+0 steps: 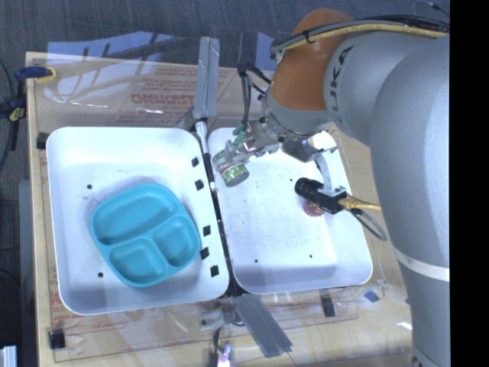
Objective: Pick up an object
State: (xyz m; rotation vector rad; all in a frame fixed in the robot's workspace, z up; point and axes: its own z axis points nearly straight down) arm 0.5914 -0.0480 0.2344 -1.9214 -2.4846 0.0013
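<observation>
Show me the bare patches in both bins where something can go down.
Left bin: the far strip between its back wall and the blue divided plate. Right bin: the near half, wall to wall. Crowded: the right bin's far left corner, where the gripper sits by a small greenish object.

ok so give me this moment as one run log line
task: pick up an object | gripper: at upper-left corner of right bin | left bin: blue divided plate | hold: unconfirmed
</observation>
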